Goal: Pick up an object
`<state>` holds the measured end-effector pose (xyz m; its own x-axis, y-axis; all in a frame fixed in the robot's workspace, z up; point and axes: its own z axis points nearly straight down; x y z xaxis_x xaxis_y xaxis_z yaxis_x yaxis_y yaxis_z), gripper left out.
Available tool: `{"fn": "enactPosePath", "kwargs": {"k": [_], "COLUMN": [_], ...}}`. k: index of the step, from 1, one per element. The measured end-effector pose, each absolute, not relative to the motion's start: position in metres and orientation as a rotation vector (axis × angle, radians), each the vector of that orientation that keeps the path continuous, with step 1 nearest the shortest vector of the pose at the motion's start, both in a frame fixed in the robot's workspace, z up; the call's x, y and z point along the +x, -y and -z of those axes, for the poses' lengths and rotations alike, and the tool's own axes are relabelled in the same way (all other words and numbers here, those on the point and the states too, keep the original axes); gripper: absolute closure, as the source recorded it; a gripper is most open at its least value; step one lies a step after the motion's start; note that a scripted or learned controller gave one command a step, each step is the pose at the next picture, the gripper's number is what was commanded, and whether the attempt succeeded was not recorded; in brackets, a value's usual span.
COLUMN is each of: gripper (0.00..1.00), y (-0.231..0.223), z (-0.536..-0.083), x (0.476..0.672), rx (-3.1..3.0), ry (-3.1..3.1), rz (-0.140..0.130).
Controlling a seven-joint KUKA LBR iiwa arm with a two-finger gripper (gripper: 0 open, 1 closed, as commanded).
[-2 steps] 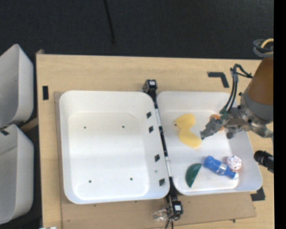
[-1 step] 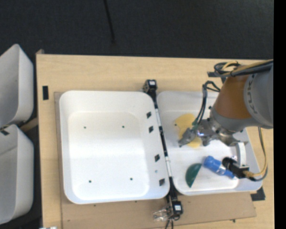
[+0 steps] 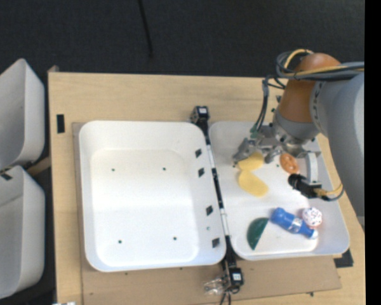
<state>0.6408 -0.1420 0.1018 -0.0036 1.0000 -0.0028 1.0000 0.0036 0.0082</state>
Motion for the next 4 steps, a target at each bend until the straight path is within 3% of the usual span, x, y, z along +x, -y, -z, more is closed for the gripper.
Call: {"fn": "enactPosePath", "kwargs": {"k": [1, 2, 3, 4], "gripper": [0.00, 0.00, 0.00, 1.00], "y": [0.142, 0.106, 0.138, 0.138], "z": [-0.101, -0.101, -0.101, -0.112], "x": [0.572, 0.620, 0.548, 0.552], "rx": [2.225, 2.214, 2.227, 2.225], "ry": [-2.222, -2.224, -2.219, -2.213], "rz": [0.005, -0.004, 0.006, -0.001]}}
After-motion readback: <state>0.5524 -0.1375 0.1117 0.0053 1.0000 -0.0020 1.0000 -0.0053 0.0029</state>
